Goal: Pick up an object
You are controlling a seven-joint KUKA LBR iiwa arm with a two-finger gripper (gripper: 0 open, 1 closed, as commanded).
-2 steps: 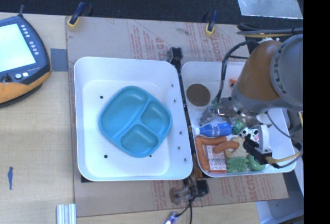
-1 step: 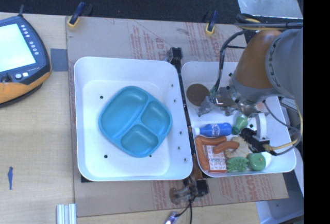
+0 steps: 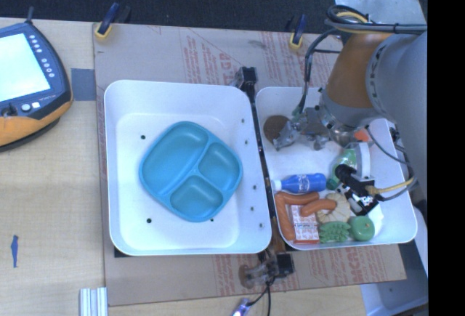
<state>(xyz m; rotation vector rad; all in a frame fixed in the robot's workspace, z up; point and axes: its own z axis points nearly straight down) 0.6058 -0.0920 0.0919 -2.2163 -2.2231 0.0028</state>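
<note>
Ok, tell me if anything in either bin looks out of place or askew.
Nothing is spilled or broken. The blue plate lies turned at a slant, alone in the left bin. In the right bin, the bottle, sausage and green toy are crowded along the near side, touching one another.

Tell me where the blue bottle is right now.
The blue bottle lies on its side in the right bin, near that bin's left wall, just above the orange sausage-like toy and below the gripper.
</note>
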